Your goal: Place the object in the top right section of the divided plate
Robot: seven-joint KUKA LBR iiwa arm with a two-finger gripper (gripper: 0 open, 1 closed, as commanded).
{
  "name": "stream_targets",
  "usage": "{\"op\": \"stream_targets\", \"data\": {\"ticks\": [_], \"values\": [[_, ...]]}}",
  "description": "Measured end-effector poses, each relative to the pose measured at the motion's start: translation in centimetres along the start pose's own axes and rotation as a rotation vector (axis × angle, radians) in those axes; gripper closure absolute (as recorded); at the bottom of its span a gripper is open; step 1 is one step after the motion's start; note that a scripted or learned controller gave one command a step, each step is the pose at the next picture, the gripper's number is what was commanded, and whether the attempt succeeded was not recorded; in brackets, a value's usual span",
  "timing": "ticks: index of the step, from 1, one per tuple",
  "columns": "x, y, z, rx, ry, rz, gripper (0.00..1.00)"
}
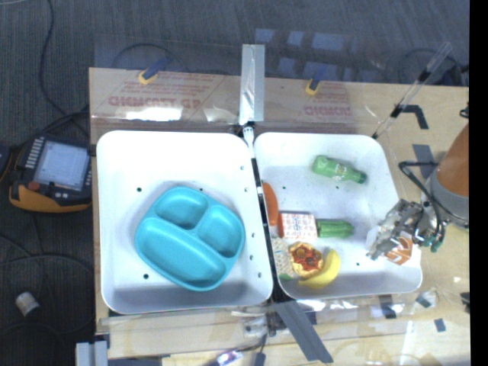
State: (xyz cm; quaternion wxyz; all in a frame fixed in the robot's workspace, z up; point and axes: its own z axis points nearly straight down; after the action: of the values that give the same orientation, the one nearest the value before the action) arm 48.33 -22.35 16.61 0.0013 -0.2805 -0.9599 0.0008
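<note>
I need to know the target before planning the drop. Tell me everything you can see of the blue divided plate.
The divided plate is light blue, looks like smooth plastic, rounded and oblong with a raised rim. Ridges split it into three sections: two smaller ones toward the top and right, one larger along the lower left. It lies flat and turned at an angle on the floor of the left white bin, apart from the walls. Nothing lies in it.

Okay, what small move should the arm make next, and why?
Probably lift slightly to check the grasp. The gripper sits low at the right bin's right edge over a small orange-and-white object, while the blue divided plate waits in the left bin.
</note>
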Motion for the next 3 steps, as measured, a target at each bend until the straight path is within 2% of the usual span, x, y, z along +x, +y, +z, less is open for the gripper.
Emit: {"op": "stream_targets", "data": {"ticks": [1,2,3], "values": [[-0.1,0.3,7.1,-0.005,-0.004,-0.099,1.0],[-2.7,1.9,-2.3,-0.004,-0.005,-0.166,1.0],[-0.2,0.3,7.1,-0.007,-0.006,0.021,1.0]]}}
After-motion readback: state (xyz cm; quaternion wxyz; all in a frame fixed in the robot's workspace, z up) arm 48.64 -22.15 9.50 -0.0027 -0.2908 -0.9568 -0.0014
